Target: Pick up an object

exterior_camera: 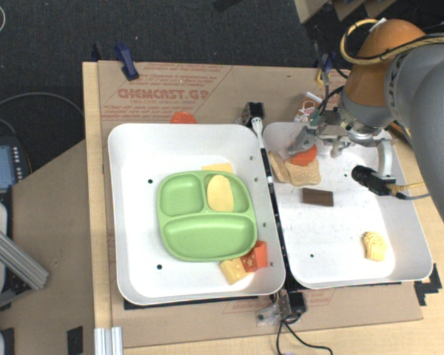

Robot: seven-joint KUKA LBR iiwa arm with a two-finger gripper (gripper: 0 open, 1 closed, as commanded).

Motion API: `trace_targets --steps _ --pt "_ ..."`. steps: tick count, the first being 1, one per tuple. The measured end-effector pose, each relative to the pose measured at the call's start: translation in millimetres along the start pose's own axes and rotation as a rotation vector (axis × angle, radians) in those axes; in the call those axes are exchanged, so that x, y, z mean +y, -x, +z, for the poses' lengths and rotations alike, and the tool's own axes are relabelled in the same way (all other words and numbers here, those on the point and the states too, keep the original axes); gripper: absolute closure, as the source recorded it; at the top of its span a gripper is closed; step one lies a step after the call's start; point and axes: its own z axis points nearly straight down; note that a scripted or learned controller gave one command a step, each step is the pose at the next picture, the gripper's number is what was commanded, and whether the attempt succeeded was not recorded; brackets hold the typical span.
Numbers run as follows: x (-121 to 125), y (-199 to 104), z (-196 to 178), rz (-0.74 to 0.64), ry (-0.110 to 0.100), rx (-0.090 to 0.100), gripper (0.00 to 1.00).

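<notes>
In the camera view, the grey arm (422, 87) with its orange band (374, 58) is reaching in from the right over the bench (170, 87), and its gripper (308, 140) is hanging low over the far left corner of the right bin (340, 228). Whether the jaws are spread or pressed together cannot be told from this slant. The task's likeliest thing, a small red-orange piece (304, 155), is lying right under the gripper's tip, and it is unclear whether the two are touching. The piece is resting against the far edge of a slice of toast (299, 173), which is lying just beside the wall shared with the left bin. A dark brown chocolate-like block (317, 197) is lying flat just in front of the toast, apart from it. A small yellow ridged piece (374, 245) is sitting well apart, near the right bin's near right corner. In the left bin (126, 198), a green divided plate (200, 235) is taking up the middle, with a pale yellow oval piece (220, 193) lying in its far right compartment. A flat yellow slice (217, 168) is peeking out from behind the plate's far rim. An orange block (257, 256) and a yellow block (234, 270) are lying side by side against the plate's near right corner.
</notes>
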Motion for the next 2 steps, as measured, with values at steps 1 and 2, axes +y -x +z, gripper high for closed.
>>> trace_targets --steps 1,2 --pt "6.5 -19.1 22.3 -0.001 -0.009 -0.002 0.0" --pt "7.3 -18.3 10.2 -0.001 -0.005 -0.003 1.0"
